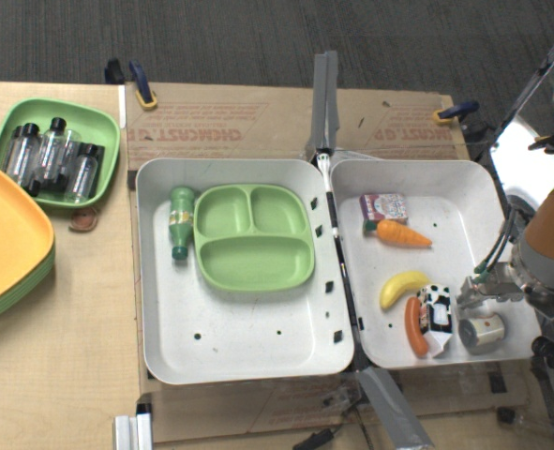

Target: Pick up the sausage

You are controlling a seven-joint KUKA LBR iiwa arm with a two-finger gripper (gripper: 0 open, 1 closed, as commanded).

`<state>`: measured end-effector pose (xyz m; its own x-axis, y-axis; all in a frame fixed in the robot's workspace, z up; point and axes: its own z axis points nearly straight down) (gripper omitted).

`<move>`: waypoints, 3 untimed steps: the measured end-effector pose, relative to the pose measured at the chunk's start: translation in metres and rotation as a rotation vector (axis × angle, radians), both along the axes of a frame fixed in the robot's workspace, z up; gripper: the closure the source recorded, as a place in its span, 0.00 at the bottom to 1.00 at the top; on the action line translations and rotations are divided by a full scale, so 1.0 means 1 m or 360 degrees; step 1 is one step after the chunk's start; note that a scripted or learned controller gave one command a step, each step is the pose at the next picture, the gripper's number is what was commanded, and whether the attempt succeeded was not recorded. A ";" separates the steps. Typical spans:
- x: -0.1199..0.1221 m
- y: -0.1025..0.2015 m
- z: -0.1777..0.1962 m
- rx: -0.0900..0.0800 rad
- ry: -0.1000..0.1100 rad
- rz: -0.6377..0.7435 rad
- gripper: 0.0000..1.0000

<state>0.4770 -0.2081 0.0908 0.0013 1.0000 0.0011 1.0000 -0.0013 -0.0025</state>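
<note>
You have two white bins side by side on the table. The sausage (414,327) lies in the right bin (464,181), near its front edge, running roughly front to back. Its far end sits just beside the yellow banana (402,288), and its right flank touches a small black-and-white carton (436,310), which lies against it.

The tool (484,319) sits in the front right corner of that same bin, just right of the carton and apart from the sausage. A grey cylindrical part shows at its lower end, but you cannot tell from here whether it stands apart or together. Nothing can be seen gripped in it. The arm (546,242) comes in over the bin's right wall.

Farther back in the right bin you will find an orange carrot (403,233) lying crosswise, and just behind it, touching or nearly so, a small purple-and-white box (385,206).

The left bin (239,345) carries a green divided plate (253,236) in its back half, with a green bottle (180,221) lying along the plate's left side.

At the table's left edge there is a stack of orange plates (9,251), and behind it a green tray (98,129) holding several small dark-capped bottles (52,160).
</note>
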 end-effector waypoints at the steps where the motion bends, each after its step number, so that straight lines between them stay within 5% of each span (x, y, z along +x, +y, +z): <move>1: 0.001 -0.006 0.000 -0.0001 -0.0001 0.0221 1.00; 2: 0.098 0.018 0.011 -0.0005 0.0000 -0.0468 1.00; 3: 0.061 -0.005 0.000 -0.0002 0.0002 -0.0188 1.00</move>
